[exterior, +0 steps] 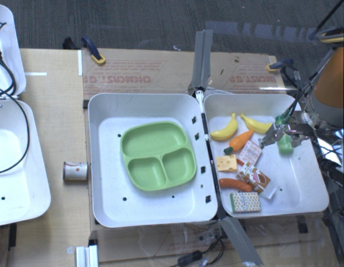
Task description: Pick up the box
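Several toy foods and small boxes lie in the right bin [305, 202]. A green-and-white box [245, 202] lies flat near the bin's front edge. A pale pink-and-white box [250, 151] sits near the middle, with a brown-and-white packet [255, 178] just in front of it. My gripper [284, 132] hangs over the right part of this bin, right of the pink box and well behind the green-and-white one. A small green object [285, 145] shows directly under the gripper; I cannot tell whether it is held.
Two yellow bananas [226, 129] [255, 124], an orange carrot [240, 141], a cheese wedge [227, 163] and a red sausage [235, 184] crowd the right bin's left half. The left bin [105, 149] holds a green divided plate [158, 154]. A small can [75, 171] lies on the bench.
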### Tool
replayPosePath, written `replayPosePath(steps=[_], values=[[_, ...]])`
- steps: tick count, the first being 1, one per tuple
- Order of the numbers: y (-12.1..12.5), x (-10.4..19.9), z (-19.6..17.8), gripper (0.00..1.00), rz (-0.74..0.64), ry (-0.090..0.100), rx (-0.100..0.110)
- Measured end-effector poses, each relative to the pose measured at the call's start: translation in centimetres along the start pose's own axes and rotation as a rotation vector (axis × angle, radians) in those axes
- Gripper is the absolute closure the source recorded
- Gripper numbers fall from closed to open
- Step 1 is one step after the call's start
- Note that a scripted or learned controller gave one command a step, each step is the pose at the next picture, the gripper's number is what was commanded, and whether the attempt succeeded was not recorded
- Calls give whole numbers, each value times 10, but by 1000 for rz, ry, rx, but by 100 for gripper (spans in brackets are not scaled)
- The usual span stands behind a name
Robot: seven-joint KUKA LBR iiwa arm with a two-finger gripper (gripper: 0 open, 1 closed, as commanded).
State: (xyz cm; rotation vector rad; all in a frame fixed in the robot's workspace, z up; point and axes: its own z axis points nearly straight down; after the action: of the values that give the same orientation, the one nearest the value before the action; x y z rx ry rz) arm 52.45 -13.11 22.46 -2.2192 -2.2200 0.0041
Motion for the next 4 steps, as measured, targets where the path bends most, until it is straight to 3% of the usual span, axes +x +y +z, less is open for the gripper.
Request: replayPosePath(steps=[1,2,3,4], values=[[-28,27,114,0,-2,0,0],[-10,-19,-18,0,115,-2,-2],[-32,33,124,0,190,0,0],[-29,-63,133,0,310,1,-3]])
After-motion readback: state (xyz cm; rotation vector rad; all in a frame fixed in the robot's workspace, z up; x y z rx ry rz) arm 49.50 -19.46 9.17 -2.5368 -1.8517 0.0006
